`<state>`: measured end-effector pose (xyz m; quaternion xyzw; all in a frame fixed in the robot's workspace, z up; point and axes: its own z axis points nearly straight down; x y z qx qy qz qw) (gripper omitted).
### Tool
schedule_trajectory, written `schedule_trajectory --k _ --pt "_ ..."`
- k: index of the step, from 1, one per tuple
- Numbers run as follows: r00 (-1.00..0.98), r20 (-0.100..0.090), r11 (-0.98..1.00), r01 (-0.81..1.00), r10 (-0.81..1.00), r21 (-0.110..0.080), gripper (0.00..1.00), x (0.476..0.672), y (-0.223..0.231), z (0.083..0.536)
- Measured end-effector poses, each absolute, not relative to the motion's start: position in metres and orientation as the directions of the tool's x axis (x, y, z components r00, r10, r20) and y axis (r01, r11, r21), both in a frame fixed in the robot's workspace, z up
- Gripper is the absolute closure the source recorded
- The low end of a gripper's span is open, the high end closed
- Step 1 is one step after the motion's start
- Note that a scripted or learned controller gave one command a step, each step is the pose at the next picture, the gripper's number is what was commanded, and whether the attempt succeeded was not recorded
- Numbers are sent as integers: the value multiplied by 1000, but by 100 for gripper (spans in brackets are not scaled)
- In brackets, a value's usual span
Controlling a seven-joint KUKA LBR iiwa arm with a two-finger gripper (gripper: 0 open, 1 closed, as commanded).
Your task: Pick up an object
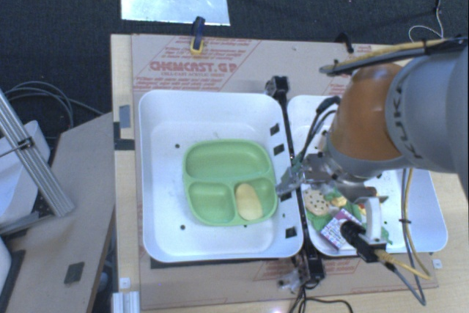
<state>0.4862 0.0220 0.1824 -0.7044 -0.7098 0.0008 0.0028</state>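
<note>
A green divided tray [220, 161] lies in the left white bin [165, 157]. In its near-right compartment rests a yellow oval object [250, 201]. My gripper [291, 179] hangs low over the wall between the two bins, just right of the tray's edge and the yellow object. Under the wrist, in the right bin [432, 227], I see a round tan cookie-like piece [316, 202], a pink and white packet [334, 229] and some green and yellow bits [341, 200]. The arm hides most of that bin.
The grey and orange arm [381, 117] covers the right bin from the right. A cardboard sheet [220, 66] lies under both bins. A black clip [277, 85] sits at the far end of the wall between the bins.
</note>
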Motion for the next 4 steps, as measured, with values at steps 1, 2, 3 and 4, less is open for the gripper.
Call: schedule_trajectory --k 1,2,3,4 --pt "0 -2 0 1000 1000 8 0 563 -19 185" --pt "-11 3 11 1000 1000 -1 0 525 72 192" --pt "-9 1 9 1000 1000 -4 0 522 126 82" --pt "-12 7 12 1000 1000 18 0 579 195 214"
